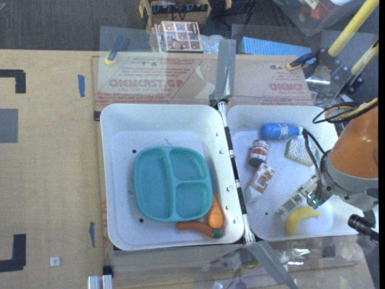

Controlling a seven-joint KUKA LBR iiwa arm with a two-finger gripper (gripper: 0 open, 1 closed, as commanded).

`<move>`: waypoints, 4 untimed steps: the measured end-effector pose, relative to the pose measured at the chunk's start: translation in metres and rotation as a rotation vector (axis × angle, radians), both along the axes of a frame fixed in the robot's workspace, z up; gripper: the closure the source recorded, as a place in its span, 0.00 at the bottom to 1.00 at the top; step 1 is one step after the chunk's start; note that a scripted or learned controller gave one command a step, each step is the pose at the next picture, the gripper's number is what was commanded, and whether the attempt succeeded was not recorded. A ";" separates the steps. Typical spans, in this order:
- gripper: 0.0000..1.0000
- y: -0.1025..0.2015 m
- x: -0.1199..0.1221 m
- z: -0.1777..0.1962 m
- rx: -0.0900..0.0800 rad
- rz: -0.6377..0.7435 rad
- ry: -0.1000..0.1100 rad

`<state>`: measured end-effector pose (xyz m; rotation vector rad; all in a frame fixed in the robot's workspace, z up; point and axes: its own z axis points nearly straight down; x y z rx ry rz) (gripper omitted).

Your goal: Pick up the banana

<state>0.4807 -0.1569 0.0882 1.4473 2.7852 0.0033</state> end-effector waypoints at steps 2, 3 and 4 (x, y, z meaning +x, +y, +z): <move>0.00 0.004 -0.001 0.037 -0.001 -0.399 0.002; 0.00 0.025 -0.001 0.037 0.000 -0.120 0.004; 0.00 0.054 -0.001 0.041 0.000 -0.094 0.004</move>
